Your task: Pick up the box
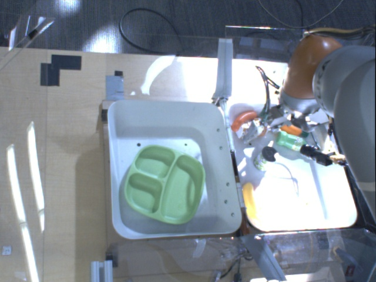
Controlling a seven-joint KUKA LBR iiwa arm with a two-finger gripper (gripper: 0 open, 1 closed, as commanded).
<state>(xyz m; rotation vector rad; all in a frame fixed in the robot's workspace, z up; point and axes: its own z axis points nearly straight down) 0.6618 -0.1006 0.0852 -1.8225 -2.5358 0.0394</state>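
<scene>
**Glare in the right bin hides the grip**

Yellow and curved, a small object (249, 200) lies against the left wall of the right bin (317, 207), close to that bin's near corner. Most of the right bin's floor is washed out by bright light, so detail there is poor.

Further back in the right bin, toward its far left part, the gripper (276, 131) hangs low among a cluster of small things. The grey arm (346, 81) comes in over the right bin's far right corner, with its orange band (305, 63) above the wrist. Whether the gripper is clenched, released or grasping anything cannot be told through the glare and clutter.

What looks like the green box (289, 141) lies in the far half of the right bin, just beside the gripper on its right. Contact between the two cannot be made out. An orange-red object (243, 120) rests near the right bin's far left corner, and a small dark round thing (269, 154) sits just nearer the camera than the gripper.

Touching the right bin's left wall is the left bin (158, 128), which holds a green divided plate (164, 184) lying flat.
</scene>
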